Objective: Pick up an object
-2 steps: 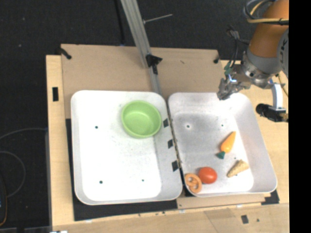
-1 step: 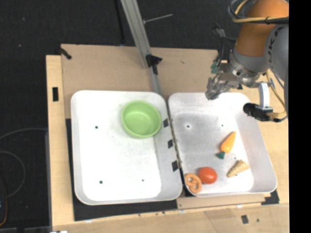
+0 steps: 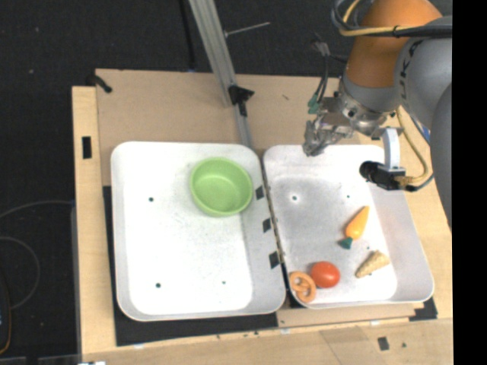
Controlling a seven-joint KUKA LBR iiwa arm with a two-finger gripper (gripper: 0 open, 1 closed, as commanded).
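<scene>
A: Where does the pincer [image 3: 314, 144] hang?

B: At the right bin's [image 3: 407, 226] twelve-o'clock rim; whether it is spread or pressed together I cannot tell; nothing shows in it.

A: And the nearest pick?

B: The toy carrot [image 3: 356, 223], toward five o'clock from the pincer, well apart; long axis one-to-seven; tomato [image 3: 326, 274] farther on.

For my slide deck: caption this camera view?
Gripper above right bin's far edge; green plastic bowl in left bin.
</scene>
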